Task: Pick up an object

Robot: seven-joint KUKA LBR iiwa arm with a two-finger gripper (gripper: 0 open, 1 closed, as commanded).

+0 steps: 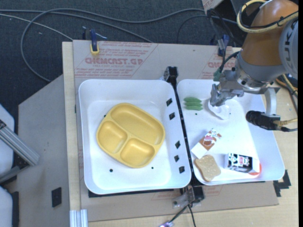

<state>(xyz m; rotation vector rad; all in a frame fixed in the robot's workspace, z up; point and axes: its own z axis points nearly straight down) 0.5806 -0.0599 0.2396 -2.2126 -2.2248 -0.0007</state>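
Clearly, red print on the cardboard sheet behind the bins reads "CHEMCAST GP". The left bin holds a yellow divided plate, with free floor around it. In the right bin, a green object lies at the far left, and near it the gripper hangs over the floor; I cannot tell how its fingers stand. Nearer lie a small red-and-white packet, a toast slice and a black-and-white carton, their labels unreadable.

"CHEMCAST GP" in red on protective sheet behind bins; smaller print unreadable.
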